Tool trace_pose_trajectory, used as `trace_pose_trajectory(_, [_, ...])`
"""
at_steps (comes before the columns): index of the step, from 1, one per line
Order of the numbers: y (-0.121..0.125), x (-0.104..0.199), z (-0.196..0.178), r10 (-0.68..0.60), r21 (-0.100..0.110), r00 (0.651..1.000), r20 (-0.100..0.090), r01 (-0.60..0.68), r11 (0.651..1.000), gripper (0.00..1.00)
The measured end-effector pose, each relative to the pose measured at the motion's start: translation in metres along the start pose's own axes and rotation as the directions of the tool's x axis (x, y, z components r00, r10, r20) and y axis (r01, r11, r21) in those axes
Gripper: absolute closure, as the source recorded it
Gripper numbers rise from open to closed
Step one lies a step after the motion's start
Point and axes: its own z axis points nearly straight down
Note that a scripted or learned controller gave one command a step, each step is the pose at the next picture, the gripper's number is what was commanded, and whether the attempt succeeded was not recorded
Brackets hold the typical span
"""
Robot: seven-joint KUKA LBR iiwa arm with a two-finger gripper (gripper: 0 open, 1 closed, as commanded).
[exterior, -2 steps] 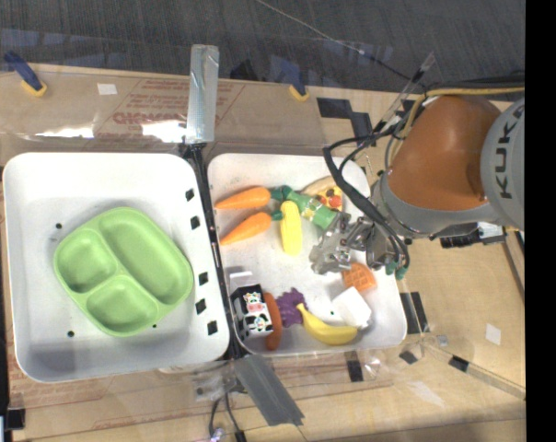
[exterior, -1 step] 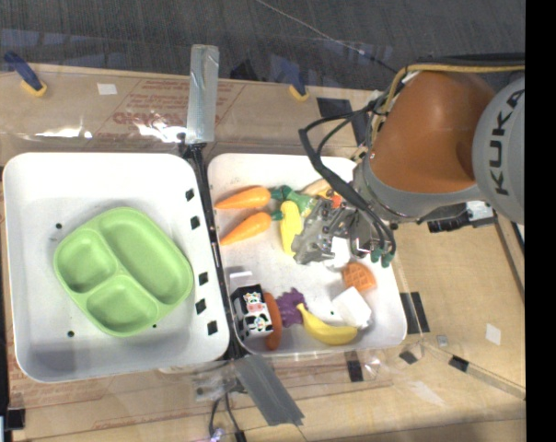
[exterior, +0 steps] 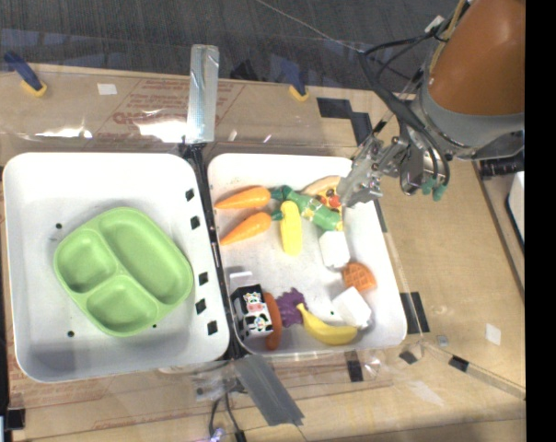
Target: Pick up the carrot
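Logged: grey two-finger gripper (exterior: 359,187) hung over right shallow white bin (exterior: 381,247), upper-right corner; couldn't tell jaw state, nothing seen held. Target: orange tapered plastic carrots, qty 2, upper (exterior: 243,197) and lower (exterior: 246,226), upper-left of that bin, near the divider. My call: travel left, centre on one carrot, close across its narrow width. Also: yellow corn cob (exterior: 291,227) x1, yellow banana (exterior: 328,328) x1, green divided plate (exterior: 121,270) x1 in left bin (exterior: 20,247).

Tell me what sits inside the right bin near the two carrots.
The right bin holds two carrots, a corn cob, a banana, purple grapes and white blocks. The end effector covers part of the far corner's contents.
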Motion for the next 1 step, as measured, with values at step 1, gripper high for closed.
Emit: trace_pose_trajectory(1, [-0.0087,-0.0790,-0.0208,-0.246,-0.001,0.969,-0.005,0.246,0.969,1.00])
